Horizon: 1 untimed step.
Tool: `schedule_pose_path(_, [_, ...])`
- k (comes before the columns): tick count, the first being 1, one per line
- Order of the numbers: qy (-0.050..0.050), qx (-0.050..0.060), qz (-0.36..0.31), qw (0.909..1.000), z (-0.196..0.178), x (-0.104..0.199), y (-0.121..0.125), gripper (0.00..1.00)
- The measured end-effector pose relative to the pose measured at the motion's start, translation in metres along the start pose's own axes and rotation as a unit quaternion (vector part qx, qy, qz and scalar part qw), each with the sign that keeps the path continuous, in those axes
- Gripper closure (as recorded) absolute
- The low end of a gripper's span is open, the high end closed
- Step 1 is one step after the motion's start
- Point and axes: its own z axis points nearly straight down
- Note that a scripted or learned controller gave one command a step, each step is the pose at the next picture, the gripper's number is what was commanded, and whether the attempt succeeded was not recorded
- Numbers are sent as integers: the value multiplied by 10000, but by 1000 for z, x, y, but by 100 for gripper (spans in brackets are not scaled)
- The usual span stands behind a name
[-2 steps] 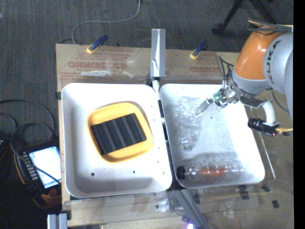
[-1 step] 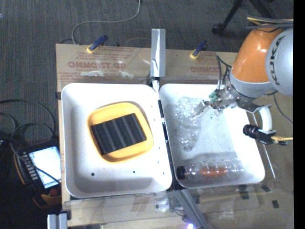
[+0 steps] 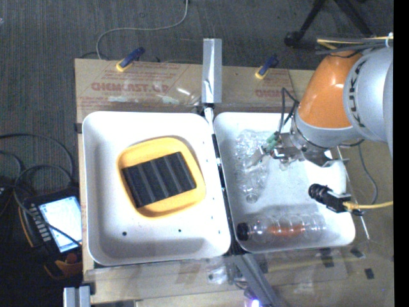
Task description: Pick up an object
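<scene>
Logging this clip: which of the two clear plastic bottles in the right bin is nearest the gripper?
The crumpled clear bottle at the bin's left side, just beside the gripper. The other bottle, black-capped, lies along the near wall, farther off.

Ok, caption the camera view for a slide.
Gripper over clear plastic in right bin; yellow tray in left bin.

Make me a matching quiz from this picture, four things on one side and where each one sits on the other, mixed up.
Things:
1. yellow tray with black ribbed insert
2. clear plastic bottle lying on its side
3. crumpled clear plastic
4. claw

Places:
A. along the near edge of the right bin
B. middle of the left bin
C. over the upper part of the right bin, under the arm's orange band
D. left half of the right bin, beside the divider

Pairs: 1-B, 2-A, 3-D, 4-C
</scene>
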Motion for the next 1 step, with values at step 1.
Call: schedule_pose_path(1, [-11,-2,291,9996,-1,8,56,0])
